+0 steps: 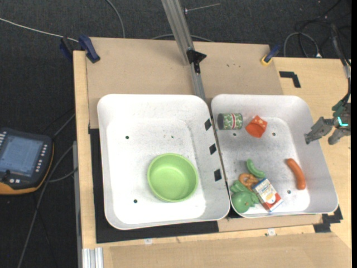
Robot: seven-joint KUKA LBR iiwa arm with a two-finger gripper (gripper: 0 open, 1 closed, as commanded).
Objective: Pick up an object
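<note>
Gripper [326, 132] — fingers spread wide, empty — hangs at right bin's [312, 116] right rim; sausage [296, 173] nearby suits a crosswise, centred grasp.

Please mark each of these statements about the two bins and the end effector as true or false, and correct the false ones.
1. The green bowl sits in the left bin. True.
2. The end effector holds the orange sausage. False: the sausage lies on the floor of the right bin, apart from the end effector.
3. The small can lies on its side near the far edge of the right bin. True.
4. The juice carton is in the left bin. False: it is in the right bin, near the front edge.
5. The red cup lies beside the can. True.
</note>
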